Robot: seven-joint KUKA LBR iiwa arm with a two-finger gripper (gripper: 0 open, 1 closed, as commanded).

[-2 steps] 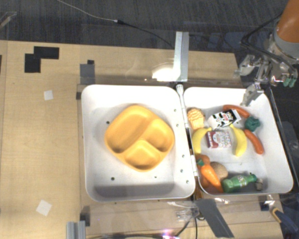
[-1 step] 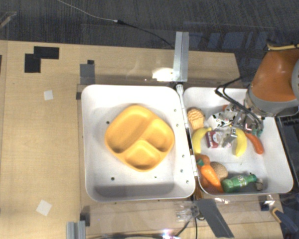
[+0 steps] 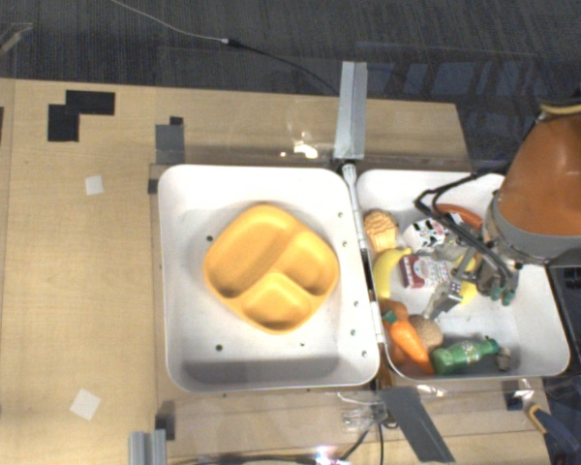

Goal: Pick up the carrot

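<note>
On the tabletop [image 3: 68,289], seen from above at a slant, two shallow white bins sit side by side with a grey metal divider post [image 3: 351,109] rising at their shared far edge. The left bin [image 3: 189,356] holds a yellow compartment plate [image 3: 271,266], set at an angle, with three hollows. The right bin [image 3: 542,342] is crowded. The carrot [image 3: 408,341] lies near that bin's front left corner, pointing toward the front edge, touching a brown rounded item [image 3: 427,331] just behind it and lying beside a green bottle [image 3: 465,354] on its side. Farther back along the left wall stand a banana [image 3: 385,270] and a tan bread-like piece [image 3: 380,227]. A red and white packet [image 3: 423,269] lies in the middle.

The arm [image 3: 559,182] enters from the right, its orange band covering the far right part of the bin. The end effector [image 3: 462,284] hangs over the middle of the bin, behind the carrot and apart from it; whether it is released or clenched I cannot tell, as the metal parts blur into the clutter. A black cable [image 3: 445,194] loops beside the wrist. A small dark thing [image 3: 504,360] at the bottle's end is too small to name.
</note>
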